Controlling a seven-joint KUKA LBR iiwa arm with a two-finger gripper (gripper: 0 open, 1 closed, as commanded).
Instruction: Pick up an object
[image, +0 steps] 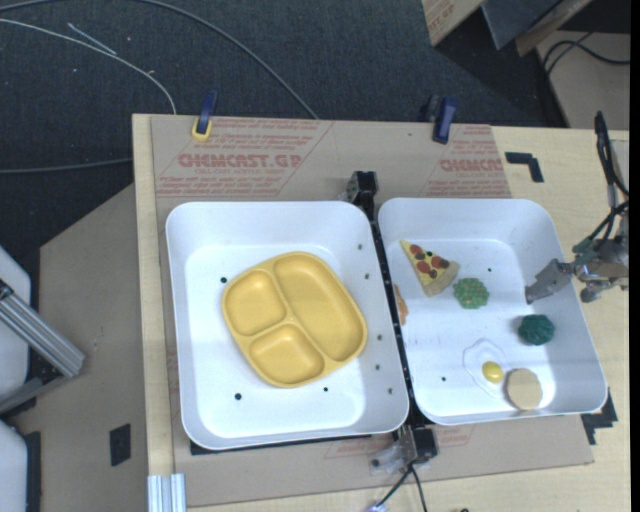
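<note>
Farthest from the gripper, across the whole worktop, sits the left bin, carrying a yellow divided plate well out of reach of the present pose. Nearer, past the seam between the bins, the right bin holds the candidates. A pizza slice lies well to the gripper's left and slightly farther back. A light green broccoli piece sits near the gripper, to its left and about level with it. A fried egg lies closer to the viewer and leftward of the gripper, touching a round tan cookie at the bin's front corner. A dark green leafy ball lies just below the gripper, the closest thing to it.

The gripper hangs over the bin's right wall, holding nothing; whether it is spread or pressed together I cannot tell from this angle.

The step in hand looks like choosing and approaching a target. The dark green ball seems the sensible choice: it stands apart from its neighbours and bulges enough to pinch. To do it well, centre directly above it, descend straight, and keep clear of the bin wall beside it. The egg is flat and would likely slip.
</note>
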